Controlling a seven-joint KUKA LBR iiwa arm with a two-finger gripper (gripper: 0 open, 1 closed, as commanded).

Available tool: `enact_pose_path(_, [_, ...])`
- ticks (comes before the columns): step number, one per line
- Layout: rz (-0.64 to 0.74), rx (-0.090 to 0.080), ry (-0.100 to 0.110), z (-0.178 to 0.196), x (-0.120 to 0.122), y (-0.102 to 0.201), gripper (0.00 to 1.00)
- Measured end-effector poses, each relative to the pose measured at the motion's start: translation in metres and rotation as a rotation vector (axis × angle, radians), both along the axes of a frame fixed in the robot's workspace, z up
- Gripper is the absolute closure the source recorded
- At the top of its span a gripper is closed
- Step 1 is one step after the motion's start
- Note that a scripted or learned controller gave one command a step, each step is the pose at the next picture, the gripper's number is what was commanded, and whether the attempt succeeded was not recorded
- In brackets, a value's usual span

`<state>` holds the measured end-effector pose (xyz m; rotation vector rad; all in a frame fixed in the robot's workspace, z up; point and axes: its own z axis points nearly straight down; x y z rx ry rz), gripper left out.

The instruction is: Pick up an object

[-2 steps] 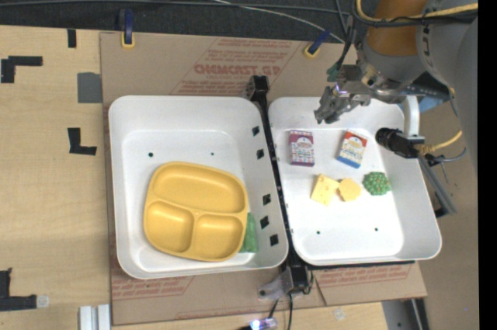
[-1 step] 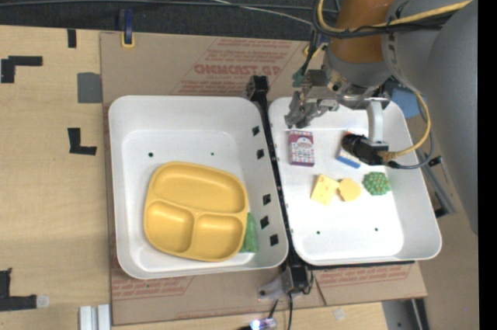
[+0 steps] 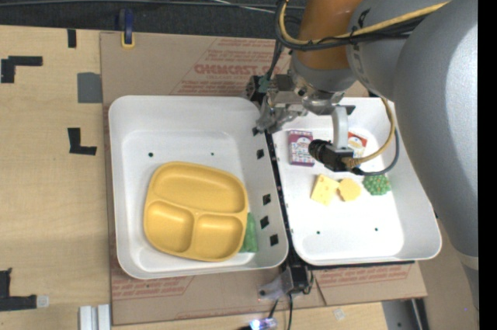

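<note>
At the upper middle of the frame, the gripper [image 3: 268,112] hangs over the top end of the wall shared by the two white bins, with nothing visibly between its jaws. I cannot tell whether it is released or clenched. The grey arm [image 3: 423,49] fills the upper right, its orange band [image 3: 335,2] just above the wrist.

In the right bin [image 3: 349,235], the loose objects cluster in the upper half, just right of and below the gripper:
- a small purple box [image 3: 300,147] lies nearest the shared wall
- two yellow cheese wedges [image 3: 324,189] sit side by side below it
- a green broccoli piece [image 3: 377,184] lies just to their right
- a red-and-white item [image 3: 356,140] is partly hidden above them

In the left bin [image 3: 178,146], a yellow divided tray [image 3: 198,208] takes up the lower half. A green item [image 3: 250,234] is tucked against its right edge. Both bins rest on a cardboard sheet [image 3: 217,64].
</note>
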<state>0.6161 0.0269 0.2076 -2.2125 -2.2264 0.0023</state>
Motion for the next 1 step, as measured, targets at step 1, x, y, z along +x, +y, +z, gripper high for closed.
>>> enact_pose_path(1, [0.001, 0.000, -0.001, 0.0020, -0.0084, 0.0589, 1.00])
